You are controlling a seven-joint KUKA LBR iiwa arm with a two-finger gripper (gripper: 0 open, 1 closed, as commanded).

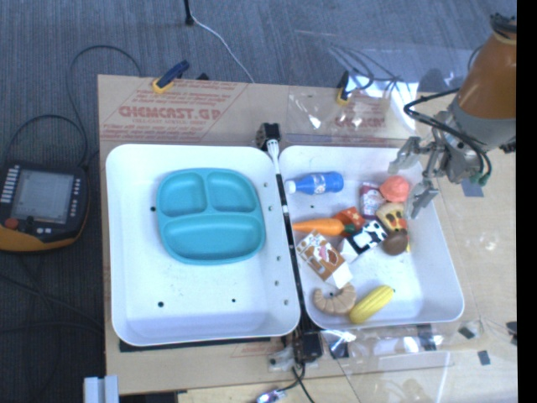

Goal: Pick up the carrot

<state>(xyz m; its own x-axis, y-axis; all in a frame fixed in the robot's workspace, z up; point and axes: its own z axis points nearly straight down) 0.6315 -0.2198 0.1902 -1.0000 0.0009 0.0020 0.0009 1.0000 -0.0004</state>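
While the gripper hangs open and empty over the right bin's far right corner, the carrot lies flat near that bin's left wall, between a blue bottle and a snack packet, well apart from it. A blue divided plate sits in the left bin. The bench stands on grey carpet, a teach pendant beside it.

Red block lettering on the brown board under the bins, at about eleven o'clock in the camera view, seems to read "CHEMCAST GP", though the last letters are blurred. The blue bottle and the small snack packet carry labels too small to read.
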